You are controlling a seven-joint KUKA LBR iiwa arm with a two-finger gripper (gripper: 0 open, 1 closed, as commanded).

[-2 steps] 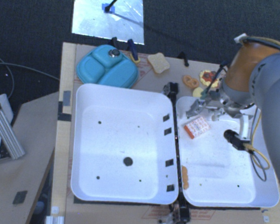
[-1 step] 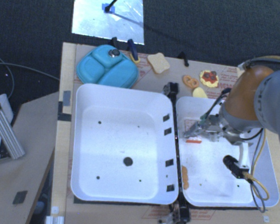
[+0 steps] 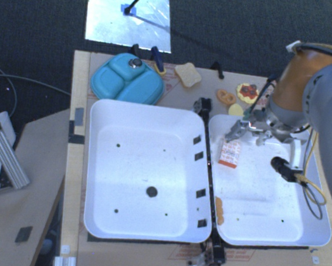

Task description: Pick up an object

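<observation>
white bins (image 3: 149, 122), blue tray (image 3: 127, 79), red-and-white packet (image 3: 230, 153) (orange-banded arm (image 3: 301, 79))

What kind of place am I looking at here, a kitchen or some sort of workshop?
Most likely a robotics lab bench, not a kitchen. A grey and orange robot arm reaches over two white bins, and toy food such as a slice of bread lies behind them, with cables trailing about.

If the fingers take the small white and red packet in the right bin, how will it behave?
The packet looks flat and thin, so probably light and somewhat floppy. Lying flat on the right bin floor, it may slide rather than lift. It should not roll.
</observation>
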